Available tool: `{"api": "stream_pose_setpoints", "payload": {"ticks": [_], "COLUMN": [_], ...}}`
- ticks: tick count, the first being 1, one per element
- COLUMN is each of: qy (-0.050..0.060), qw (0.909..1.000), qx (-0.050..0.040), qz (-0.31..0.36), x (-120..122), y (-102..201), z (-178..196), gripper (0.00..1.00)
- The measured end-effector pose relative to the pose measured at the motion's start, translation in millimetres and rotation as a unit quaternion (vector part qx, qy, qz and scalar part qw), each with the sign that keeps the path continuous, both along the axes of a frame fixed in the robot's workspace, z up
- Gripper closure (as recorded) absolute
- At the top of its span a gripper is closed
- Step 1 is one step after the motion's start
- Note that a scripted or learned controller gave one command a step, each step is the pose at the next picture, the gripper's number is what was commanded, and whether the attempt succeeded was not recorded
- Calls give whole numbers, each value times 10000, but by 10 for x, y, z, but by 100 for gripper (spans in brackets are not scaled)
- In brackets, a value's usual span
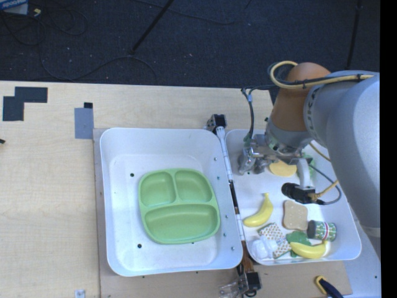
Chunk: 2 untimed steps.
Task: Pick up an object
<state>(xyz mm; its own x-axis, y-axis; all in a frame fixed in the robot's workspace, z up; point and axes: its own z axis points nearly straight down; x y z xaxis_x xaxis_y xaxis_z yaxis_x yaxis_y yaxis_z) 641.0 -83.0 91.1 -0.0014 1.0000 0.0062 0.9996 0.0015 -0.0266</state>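
In the right bin, banana lying diagonally, stem up-right, fingers' state unclear.

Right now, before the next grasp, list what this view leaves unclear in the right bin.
- Gripper: grip state unreadable; small, blurred, partly under the arm's wrist.
- Yellow item: partly covered by the gripper hardware; identity unclear.
- Pile at the right bin's near corner, by the lower banana: objects overlap, too small to name.

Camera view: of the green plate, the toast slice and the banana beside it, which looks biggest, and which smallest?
1. Green plate, by far the largest.
2 and 3. Banana and toast look close: the banana is longer, the toast is broader. I would not rank them.
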Motion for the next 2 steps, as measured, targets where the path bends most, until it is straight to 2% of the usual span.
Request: {"api": "stream_pose_setpoints", "payload": {"ticks": [1,2], "qy": [-126,-136], "qw": [9999,9999], "qx": [-37,-40], "qz": [-13,-21], "x": [-493,-489], "y": [-517,-519], "z": [-38,-39], "gripper": [100,0]}}
